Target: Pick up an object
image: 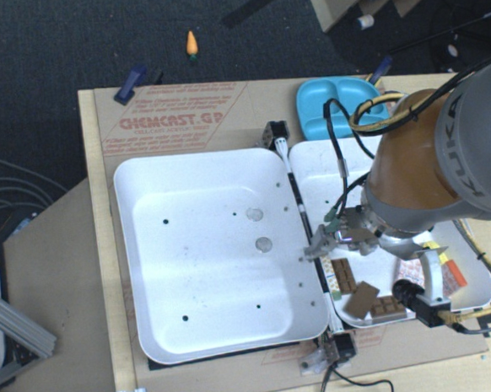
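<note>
My gripper (329, 237) hangs low over the left side of the right bin (311, 165), close to the wall between the two bins. Just in front of it lie several brown chocolate-bar packets: one (343, 276) next to the dividing wall, one (362, 298) tilted, and one (390, 307) at the bin's front edge. A white and pink packet (410, 269) and an orange item (455, 276) lie further right, partly under the arm. The bulky orange-banded wrist (412, 165) hides much of that bin.
The left bin (143, 182) is a wide white tray with two small grey marks (259, 230) on its floor. A light blue tray (331, 104) stands behind the right bin. A blue clip (130, 86) rests at the bench's back left corner. Cables loop over the arm.
</note>
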You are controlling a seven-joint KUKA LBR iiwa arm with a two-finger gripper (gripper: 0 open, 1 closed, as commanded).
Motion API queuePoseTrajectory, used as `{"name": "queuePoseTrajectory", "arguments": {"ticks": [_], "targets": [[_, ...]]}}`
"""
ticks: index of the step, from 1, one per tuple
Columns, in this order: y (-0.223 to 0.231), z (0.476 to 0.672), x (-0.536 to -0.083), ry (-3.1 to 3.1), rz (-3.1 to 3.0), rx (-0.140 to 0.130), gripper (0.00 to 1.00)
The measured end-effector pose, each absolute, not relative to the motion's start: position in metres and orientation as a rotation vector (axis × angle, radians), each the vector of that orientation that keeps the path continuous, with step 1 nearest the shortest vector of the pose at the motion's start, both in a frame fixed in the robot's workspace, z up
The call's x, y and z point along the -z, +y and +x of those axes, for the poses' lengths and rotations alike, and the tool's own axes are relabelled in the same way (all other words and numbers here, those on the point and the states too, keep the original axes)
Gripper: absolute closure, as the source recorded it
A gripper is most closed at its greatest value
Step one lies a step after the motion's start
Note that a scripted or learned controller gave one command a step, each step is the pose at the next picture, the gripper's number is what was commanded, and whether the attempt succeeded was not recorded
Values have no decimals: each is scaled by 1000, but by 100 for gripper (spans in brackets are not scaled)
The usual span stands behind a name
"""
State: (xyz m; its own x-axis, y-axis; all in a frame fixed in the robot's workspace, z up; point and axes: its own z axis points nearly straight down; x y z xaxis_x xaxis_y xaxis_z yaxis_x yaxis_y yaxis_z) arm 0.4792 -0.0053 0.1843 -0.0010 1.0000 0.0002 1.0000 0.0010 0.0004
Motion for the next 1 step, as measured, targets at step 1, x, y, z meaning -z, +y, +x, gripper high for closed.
{"name": "queuePoseTrajectory", "arguments": {"ticks": [1], "targets": [[-13, 479, -184, 2222, 2221, 0, 0]]}}
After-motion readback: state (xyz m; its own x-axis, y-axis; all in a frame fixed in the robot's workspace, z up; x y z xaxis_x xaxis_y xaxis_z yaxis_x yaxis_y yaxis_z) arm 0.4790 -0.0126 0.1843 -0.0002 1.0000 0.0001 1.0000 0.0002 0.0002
